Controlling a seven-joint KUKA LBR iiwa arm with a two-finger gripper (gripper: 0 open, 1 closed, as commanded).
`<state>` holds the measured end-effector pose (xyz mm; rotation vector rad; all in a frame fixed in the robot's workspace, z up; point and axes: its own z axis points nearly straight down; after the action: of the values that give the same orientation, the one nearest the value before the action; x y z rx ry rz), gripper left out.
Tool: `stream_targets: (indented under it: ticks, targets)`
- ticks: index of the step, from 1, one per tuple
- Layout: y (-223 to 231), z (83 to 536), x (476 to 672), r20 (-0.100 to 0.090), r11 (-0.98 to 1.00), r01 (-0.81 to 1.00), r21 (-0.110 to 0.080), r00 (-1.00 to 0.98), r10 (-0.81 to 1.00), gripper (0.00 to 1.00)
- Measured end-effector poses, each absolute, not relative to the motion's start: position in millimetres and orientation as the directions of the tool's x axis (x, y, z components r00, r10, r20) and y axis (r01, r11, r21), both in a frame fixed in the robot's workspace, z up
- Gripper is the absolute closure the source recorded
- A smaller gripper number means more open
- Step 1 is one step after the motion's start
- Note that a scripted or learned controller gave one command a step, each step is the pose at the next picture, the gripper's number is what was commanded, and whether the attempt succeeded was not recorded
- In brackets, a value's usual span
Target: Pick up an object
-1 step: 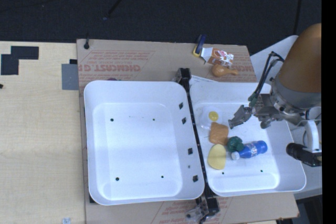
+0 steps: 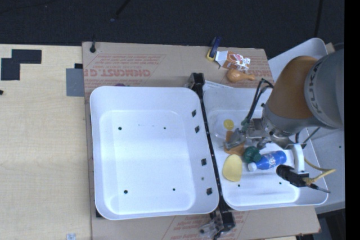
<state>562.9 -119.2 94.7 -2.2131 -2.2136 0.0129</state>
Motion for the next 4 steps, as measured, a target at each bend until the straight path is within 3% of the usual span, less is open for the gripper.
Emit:
stream_targets:
  ticks: [1,2,3,4]
  targets:
    - [-121.4,112.9,565.0,0.002,-0.008,1.000,-0.005,0.008,1.000,1.00]
    - [-135.9,87.4,526.0,0.002,-0.002,1.000,-0.001,0.002,1.000,1.00]
    - [-136.6,88.1,526.9,0.001,-0.003,1.000,-0.001,0.003,1.000,0.00]
    - [-137.3,97.9,526.5,0.002,-0.007,1.000,-0.003,0.007,1.000,1.00]
